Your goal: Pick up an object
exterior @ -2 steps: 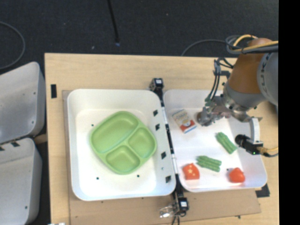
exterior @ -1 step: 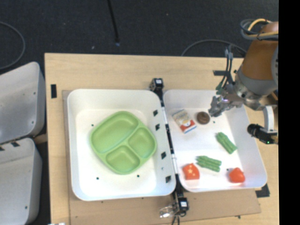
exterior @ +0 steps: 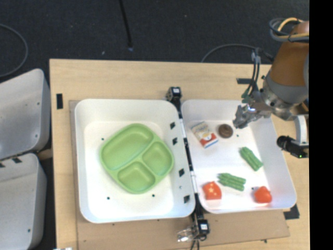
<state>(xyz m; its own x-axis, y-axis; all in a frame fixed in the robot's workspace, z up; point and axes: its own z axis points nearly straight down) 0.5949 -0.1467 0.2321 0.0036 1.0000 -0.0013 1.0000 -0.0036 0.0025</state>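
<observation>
Nearest the camera, along the right bin [exterior: 281, 155] front edge: two red pepper-like pieces, one at front left [exterior: 212, 190] and one at front right [exterior: 263, 194], well apart. Between them and slightly behind: a green bean-pod piece [exterior: 231, 181], lying flat. Farther back, toward the right wall: a second green pod [exterior: 251, 158], lying at a slant, with free floor on both long sides. Farther still: a small red-and-white carton [exterior: 205, 134], just beside a small round brown item [exterior: 225, 131].

At the far side of this bin: gripper [exterior: 243, 117], poised just right of the brown item, tip pointing down-left. Jaw spacing: cannot tell, tip too small and dark. Nothing visible between the jaws.

Likely step: approach and choice of target. Recommended: select an item with free space around it; the slanted pod suits. Align the jaws across its short width, descend vertically, close only near the bin floor. Risk with the brown item: rolling, or nudging the adjacent carton.

Left bin [exterior: 83, 191]: a green divided plate [exterior: 136, 158], too wide and flat for a reliable grasp.
</observation>
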